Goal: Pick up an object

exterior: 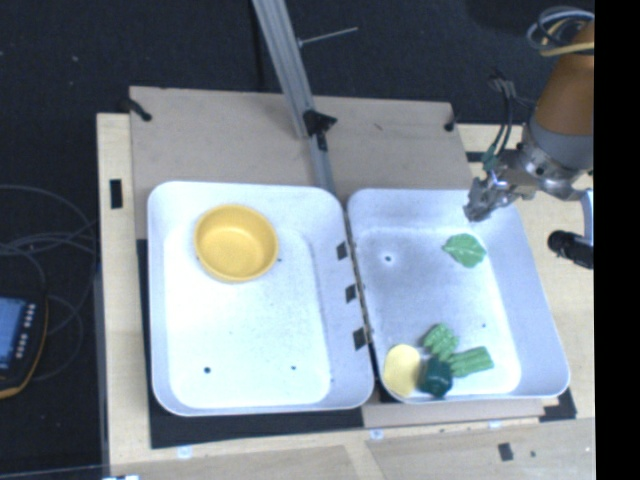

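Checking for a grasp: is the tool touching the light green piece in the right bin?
Apart. The camera view shows the tool near the right bin's far edge, with bare white floor between it and the light green piece.

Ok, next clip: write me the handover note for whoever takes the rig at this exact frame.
Gripper: over the upper right corner of the right bin, nothing seen between its fingers; whether open or shut is unclear.
Right bin: light green piece lying just below the gripper; near the bottom edge a cluster of a pale yellow object, a dark teal object and two green pieces.
Left bin: yellow bowl.
Done: nothing picked up yet.
Left: grasp and lift one object; the light green piece is probably the nearest.
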Robot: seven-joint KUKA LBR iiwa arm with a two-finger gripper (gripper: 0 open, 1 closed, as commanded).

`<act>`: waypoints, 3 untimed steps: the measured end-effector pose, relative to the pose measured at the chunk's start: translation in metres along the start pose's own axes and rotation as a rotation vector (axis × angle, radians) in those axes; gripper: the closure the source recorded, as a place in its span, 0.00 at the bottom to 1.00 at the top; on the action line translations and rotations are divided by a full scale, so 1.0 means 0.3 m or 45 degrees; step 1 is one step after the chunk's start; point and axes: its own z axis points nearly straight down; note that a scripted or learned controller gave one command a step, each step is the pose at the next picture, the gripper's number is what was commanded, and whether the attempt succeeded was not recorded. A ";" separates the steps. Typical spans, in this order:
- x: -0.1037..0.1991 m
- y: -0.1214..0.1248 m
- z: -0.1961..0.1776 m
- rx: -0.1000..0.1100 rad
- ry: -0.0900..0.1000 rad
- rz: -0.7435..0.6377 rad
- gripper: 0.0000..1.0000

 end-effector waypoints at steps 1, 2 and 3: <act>0.142 -0.059 0.021 0.001 0.000 -0.002 1.00; 0.312 -0.090 -0.015 -0.001 0.001 -0.005 1.00; 0.497 -0.157 0.002 0.001 0.001 -0.003 1.00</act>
